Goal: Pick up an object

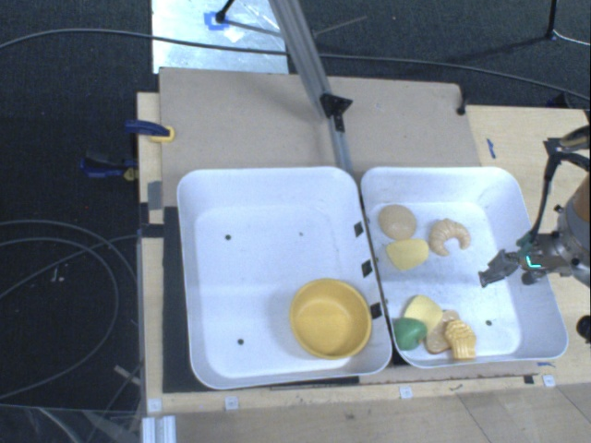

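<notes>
Several toy foods crowd the right white bin (517, 201), so the dark pincer (491, 273), its state unreadable, should descend squarely over the isolated tan plastic croissant (450, 236).

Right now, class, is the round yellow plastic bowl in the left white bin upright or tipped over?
Upright. The round yellow plastic bowl sits in the left white bin with its open mouth facing up, its rim and inner floor both visible.

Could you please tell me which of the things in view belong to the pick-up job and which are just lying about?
Part of the job:
gripper, over the right bin
croissant, round tan piece, pale yellow piece
green piece, corn cob
yellow bowl in the left bin

Just lying about:
blue clamp
slanted metal pole
floor cables
</notes>
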